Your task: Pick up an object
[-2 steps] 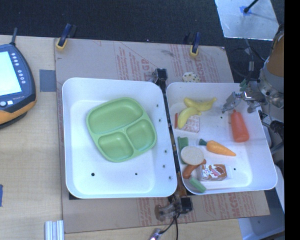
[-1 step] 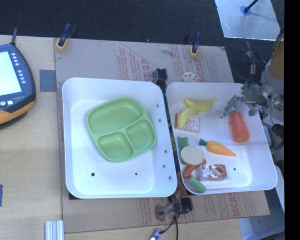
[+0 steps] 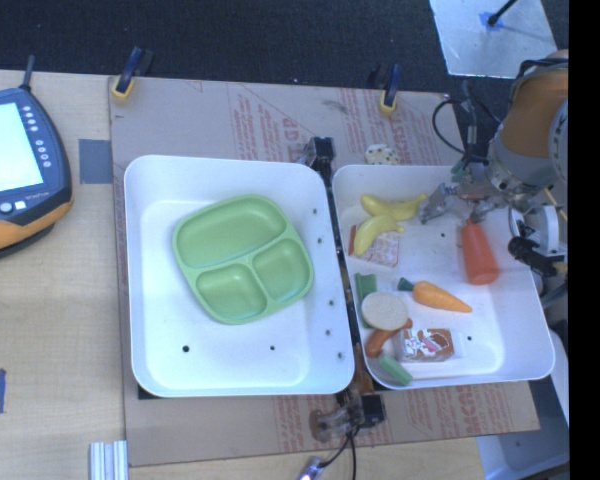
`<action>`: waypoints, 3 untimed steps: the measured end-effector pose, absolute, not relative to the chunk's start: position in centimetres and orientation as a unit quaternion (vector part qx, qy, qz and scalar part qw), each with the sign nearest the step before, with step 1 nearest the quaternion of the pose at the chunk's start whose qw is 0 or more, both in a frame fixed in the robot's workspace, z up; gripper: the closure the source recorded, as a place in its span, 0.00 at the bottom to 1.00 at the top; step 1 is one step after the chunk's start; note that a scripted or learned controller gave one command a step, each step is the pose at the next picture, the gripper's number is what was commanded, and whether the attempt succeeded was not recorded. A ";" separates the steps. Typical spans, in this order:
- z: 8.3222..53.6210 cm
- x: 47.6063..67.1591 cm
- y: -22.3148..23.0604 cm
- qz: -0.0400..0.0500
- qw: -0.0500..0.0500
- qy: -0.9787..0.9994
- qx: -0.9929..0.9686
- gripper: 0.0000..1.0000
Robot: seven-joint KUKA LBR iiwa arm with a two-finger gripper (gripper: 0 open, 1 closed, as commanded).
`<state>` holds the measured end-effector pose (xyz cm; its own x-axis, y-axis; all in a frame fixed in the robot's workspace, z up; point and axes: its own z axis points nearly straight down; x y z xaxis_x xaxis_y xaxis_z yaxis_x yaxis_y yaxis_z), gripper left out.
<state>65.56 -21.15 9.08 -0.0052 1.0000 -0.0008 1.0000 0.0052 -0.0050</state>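
Carrot (image 3: 442,295) lying flat, tip pointing lower right, pincer (image 3: 458,196) open nearby

One fixed view was given, taken from above the bench (image 3: 50,348) and tilted down at a slant. Both white bins were framed whole: the left bin (image 3: 150,268) at centre, the right bin (image 3: 515,353) at right of centre. Dark floor was caught along the top edge. The arm (image 3: 535,118) was seen entering at upper right. The distance was moderate.
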 end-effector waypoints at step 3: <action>15.3 64.1 -16.9 0.000 0.001 -0.708 -0.706 0.00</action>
